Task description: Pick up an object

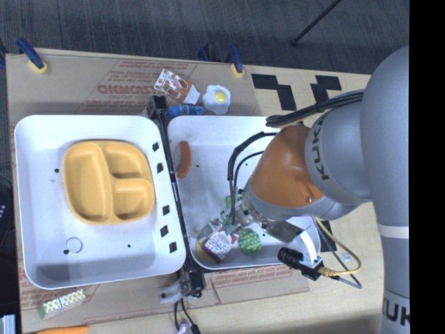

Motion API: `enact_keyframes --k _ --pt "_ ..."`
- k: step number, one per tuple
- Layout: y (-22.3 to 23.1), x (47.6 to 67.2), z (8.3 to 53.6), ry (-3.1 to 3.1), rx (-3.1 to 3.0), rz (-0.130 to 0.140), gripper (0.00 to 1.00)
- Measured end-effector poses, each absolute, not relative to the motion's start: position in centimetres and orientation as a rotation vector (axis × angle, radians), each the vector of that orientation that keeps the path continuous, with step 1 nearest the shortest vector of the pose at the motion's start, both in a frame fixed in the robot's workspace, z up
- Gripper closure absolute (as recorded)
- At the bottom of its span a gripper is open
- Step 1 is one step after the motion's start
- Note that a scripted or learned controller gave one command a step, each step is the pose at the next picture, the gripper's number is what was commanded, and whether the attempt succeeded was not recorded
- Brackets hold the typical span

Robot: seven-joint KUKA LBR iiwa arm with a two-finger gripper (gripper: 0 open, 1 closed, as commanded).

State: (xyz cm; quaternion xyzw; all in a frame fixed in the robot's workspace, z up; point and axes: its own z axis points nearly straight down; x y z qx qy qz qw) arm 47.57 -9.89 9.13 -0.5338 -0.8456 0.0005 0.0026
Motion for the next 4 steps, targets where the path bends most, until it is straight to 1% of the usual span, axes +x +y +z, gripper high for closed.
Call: enact_keyframes --k 4 --pt "-9.89 47.57 9.13 -2.652 -1.674 0.001 0.00"
